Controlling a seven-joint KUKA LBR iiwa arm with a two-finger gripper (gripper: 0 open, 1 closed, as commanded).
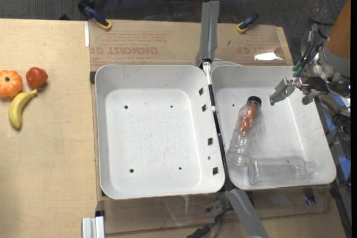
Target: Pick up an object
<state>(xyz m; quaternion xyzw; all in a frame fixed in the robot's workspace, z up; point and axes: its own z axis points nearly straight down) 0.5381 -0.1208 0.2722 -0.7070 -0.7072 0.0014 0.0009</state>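
Note:
Two clear plastic bottles lie in the right bin (312,114). One bottle (245,131) has a black cap and an orange-red label, and lies lengthwise near the bin's left wall. The other clear bottle (279,169) lies crosswise along the bin's near wall, its end close to the first bottle's base. My gripper (294,93) hangs over the right bin's far right part, up and to the right of the capped bottle. Its fingers (279,92) are spread apart with nothing between them.
The left bin (106,120) sits beside the right one, joined by a grey divider. On the wooden bench at far left lie a banana (18,108), a small orange pumpkin (9,84) and a red fruit (37,77). Cardboard lies behind the bins.

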